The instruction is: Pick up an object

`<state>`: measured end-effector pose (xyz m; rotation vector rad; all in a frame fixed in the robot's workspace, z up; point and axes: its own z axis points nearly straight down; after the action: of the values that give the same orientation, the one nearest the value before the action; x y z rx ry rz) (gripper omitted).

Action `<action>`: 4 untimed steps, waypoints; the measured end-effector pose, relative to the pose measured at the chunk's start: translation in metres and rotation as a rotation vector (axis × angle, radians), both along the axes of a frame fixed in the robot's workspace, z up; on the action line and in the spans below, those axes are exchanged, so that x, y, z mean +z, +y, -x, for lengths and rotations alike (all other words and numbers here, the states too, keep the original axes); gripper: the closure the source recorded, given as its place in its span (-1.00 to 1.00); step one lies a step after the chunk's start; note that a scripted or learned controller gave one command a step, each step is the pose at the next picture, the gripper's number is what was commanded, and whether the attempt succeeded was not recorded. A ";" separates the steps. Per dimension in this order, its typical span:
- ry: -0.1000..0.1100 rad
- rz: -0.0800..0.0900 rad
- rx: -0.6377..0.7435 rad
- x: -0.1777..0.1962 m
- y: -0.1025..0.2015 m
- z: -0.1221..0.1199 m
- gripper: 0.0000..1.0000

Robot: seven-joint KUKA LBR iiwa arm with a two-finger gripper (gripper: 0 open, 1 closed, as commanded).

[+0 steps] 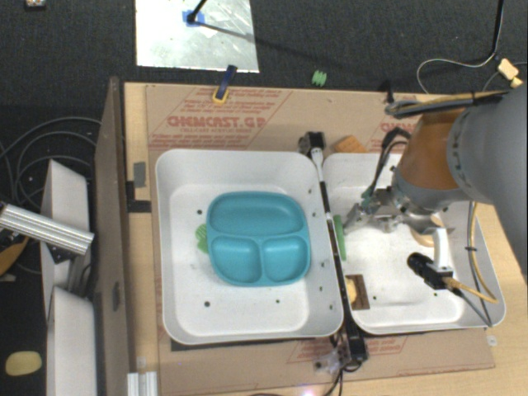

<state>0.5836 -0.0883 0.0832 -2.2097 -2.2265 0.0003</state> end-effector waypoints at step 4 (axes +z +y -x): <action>0.004 0.001 -0.008 0.078 -0.107 -0.022 -1.00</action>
<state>0.6053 -0.1954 0.1609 -2.2173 -2.2155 0.0061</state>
